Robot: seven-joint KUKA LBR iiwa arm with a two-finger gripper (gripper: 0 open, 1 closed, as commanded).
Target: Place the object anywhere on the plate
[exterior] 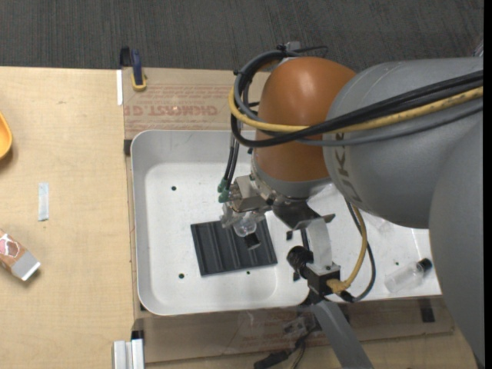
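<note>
Dark carpet (154, 14) runs along the top, and below it a pale wooden worktop (69, 129) carries a sheet of cardboard (184, 106) with a white bin (154, 229) on it. A black ribbed plate (223, 248) lies flat in the middle of the bin. The arm (400, 144) reaches in from the right and hides much of the bin's right half. Its gripper (243, 223) hangs low over the plate's upper right corner.

At the gripper's tip sits a small clear piece (247, 226), right over the plate's edge. This may be the object, but I cannot tell whether the gripper is clamped on it, has let it go, or whether it is part of the tool. A clear bottle (406, 275) with a dark cap lies on its side well apart, near the bin's lower right rim. It could equally be the object, not yet fetched.

Judging by the pose, the step in hand is the placing: the tool is down at the plate, not travelling. If the clear piece is the load, the next move calls for a release with the piece fully over the ribs, since it now sits near the corner and could roll off. A straight lift should then follow. If nothing is held, the arm must rise and go for the bottle.
</note>
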